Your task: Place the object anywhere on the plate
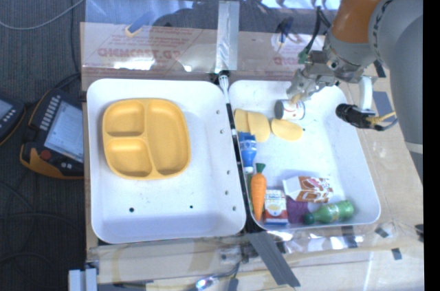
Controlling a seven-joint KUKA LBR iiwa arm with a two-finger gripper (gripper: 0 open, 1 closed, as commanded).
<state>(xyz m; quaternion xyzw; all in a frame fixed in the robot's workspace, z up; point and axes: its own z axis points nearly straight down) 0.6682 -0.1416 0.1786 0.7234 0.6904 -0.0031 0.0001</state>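
Observation:
A yellow divided plate (146, 138) lies in the left white bin (165, 224), toward its back left. My gripper (291, 106) hangs low over the back of the right bin (347, 145). Its tip is just above a pale yellow rounded piece (287, 131). Whether anything sits at the tip is too small to tell. A second pale yellow piece (249, 123) lies beside the divider between the bins.
The right bin also holds a blue tube (247, 148), a carrot (258, 192), a small juice box (275, 207), a white and red carton (309, 188) and a green bottle (333, 212) along its front. A handheld controller (51, 135) lies left of the bench.

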